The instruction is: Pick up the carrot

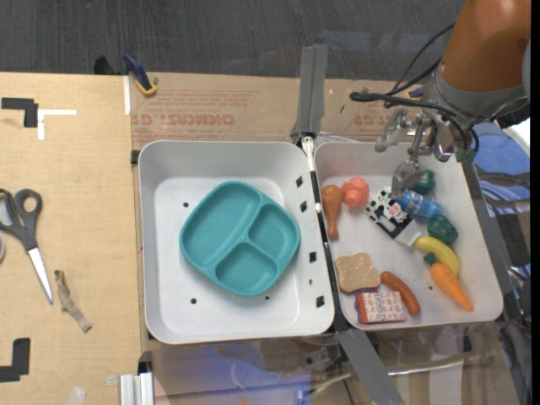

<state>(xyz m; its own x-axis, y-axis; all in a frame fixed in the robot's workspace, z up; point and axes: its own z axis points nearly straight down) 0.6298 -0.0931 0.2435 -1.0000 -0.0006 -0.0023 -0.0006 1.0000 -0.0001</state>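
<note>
Camera view, from above the bench. My arm (pixel 489 36) enters at the upper right corner, its top cut off by the frame edge. My pincer (pixel 411 174) hangs over the far part of the right bin (pixel 483 251), above a blue bottle (pixel 419 204) and a dark green piece (pixel 424 180); whether it is spread or pressed together I cannot tell, since cables and metal parts blur into one another there.

The carrot (pixel 450 287) lies in the near right corner of the right bin, tip toward the near wall, well apart from my pincer and nearer the camera. It lies just beside a banana (pixel 440 251).

Count, right bin: one carrot, one banana, one sausage (pixel 400 291), one slice of bread (pixel 358 271), one red packet (pixel 379 306), one drumstick (pixel 332 207), one pink ball-shaped item (pixel 356 192), one black-and-white box (pixel 389 213), one bottle, two green items, the second (pixel 441 229) hard to identify.

Count, left bin (pixel 156 251): one teal plate with three compartments (pixel 240 238).

On the bench at the left edge: one pair of scissors (pixel 25 230), partly cut off.
</note>
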